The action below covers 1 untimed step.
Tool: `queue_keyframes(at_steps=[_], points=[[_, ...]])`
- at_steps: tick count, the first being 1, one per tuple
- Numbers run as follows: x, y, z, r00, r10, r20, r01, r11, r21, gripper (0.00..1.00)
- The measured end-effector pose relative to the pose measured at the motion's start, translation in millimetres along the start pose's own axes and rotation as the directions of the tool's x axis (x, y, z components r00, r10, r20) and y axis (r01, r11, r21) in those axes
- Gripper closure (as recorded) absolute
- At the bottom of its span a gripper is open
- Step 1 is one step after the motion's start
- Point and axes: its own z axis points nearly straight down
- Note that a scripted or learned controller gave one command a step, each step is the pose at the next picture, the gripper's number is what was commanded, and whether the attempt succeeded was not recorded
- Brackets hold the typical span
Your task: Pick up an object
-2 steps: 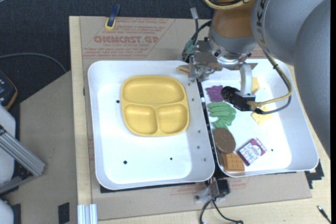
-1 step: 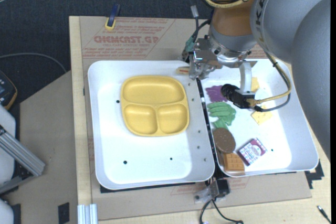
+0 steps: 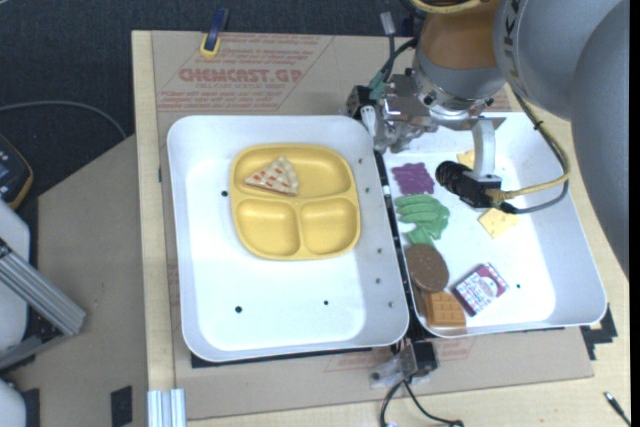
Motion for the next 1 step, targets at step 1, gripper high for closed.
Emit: queue_keyframes(at_steps=[1], points=[[10.5,4.4,5.1,1.000,-0.003,0.000,0.003,1.000,-0.001,1.00]])
